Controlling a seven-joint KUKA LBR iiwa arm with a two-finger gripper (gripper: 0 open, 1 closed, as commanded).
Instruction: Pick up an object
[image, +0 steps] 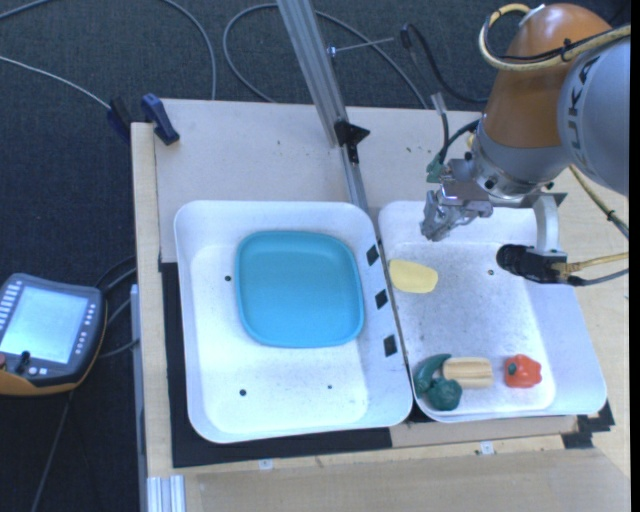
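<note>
My gripper (437, 226) hangs over the far left part of the right bin (480, 310), its fingers close together with nothing seen between them. A yellow piece (412, 276) lies just below and left of it, near the bin's left wall. Along the bin's near edge lie a green vegetable (437, 381), a tan block (468, 372) and a red pepper (521, 371).
The left bin (210, 400) holds a teal square plate (299, 287). A metal pole (325, 85) slants up from between the bins. A blue clamp (158, 116) sits at the bench's far left corner, and a pendant (45, 330) lies off the bench to the left.
</note>
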